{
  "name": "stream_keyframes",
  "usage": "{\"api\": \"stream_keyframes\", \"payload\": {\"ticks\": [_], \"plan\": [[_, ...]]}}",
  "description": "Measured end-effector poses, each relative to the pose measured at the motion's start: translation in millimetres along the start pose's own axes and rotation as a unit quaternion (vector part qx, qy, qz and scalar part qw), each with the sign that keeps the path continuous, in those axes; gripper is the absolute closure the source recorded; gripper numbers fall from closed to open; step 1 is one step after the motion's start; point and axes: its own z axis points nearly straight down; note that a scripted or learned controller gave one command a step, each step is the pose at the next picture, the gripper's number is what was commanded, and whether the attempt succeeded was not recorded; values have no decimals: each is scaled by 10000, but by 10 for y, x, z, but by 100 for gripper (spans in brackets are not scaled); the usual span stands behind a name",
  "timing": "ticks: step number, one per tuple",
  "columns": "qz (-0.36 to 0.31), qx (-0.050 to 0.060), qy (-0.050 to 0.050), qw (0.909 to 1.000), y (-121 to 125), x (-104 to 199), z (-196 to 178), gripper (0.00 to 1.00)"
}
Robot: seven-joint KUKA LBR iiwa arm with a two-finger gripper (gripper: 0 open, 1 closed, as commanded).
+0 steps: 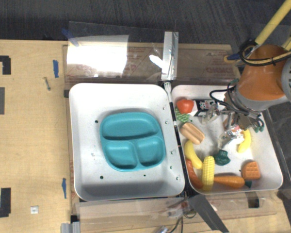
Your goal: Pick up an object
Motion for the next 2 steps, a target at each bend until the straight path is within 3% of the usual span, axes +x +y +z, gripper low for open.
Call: {"api": "stream_keyframes", "payload": {"ticks": [1, 2], "plan": [[581, 4, 1, 9983, -146, 463, -2, 0], [946, 9, -9, 9955, 226, 900, -10, 0]]}}
